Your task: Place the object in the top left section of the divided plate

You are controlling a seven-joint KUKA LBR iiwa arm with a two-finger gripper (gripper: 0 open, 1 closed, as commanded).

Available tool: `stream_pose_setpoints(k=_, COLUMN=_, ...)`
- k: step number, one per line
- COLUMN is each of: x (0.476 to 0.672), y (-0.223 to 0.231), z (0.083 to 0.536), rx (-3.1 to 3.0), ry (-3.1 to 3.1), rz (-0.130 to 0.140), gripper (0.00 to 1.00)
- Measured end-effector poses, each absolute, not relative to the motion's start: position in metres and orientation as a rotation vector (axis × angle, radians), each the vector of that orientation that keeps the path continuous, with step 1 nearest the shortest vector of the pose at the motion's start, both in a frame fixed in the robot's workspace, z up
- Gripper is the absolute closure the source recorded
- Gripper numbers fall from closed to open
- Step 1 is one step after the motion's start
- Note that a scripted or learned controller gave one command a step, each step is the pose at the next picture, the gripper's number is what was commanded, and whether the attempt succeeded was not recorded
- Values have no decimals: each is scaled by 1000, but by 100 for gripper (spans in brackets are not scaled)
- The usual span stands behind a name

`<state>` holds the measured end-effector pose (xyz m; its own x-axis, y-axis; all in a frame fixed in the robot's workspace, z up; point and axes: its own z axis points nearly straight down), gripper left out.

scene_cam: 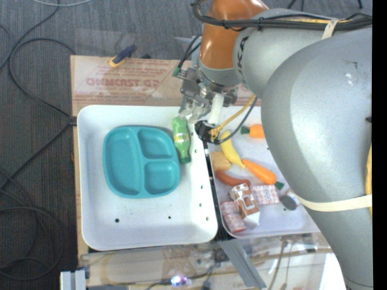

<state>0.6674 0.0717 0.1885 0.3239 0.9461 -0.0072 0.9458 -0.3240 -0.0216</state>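
Claw (195,115) positioned over the inner edge of the left bin (97,222), at the wall shared with the right bin (290,222). Pinching the upper end of a green bottle (181,139), which hangs just below the claw, tilted slightly, its lower end at the right rim of the teal divided plate (142,161). Bottle seen between the fingers (187,110); contact with the plate rim not determinable.

Divided plate lying flat in the left bin, down and to the left of the claw; three compartments visible, one long at the left, two smaller at the right. Top left section well apart from the bottle.

To the right of the claw and below it, in the right bin: a yellow banana (230,151), an orange carrot (260,171), a reddish sausage-shaped item (231,178), and printed packets (245,201) clustered near the bin's lower edge. A second orange piece (256,131) partly hidden by the arm (314,101).

Beyond the claw, up and to the left: a cardboard sheet (121,83) with red lettering, a blue-and-yellow item (123,55) lying on its edge.
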Motion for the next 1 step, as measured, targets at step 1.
stream_pose_setpoints(k=1, x=669, y=90, z=213, rx=-2433, ry=-1987, rz=10, gripper=100)
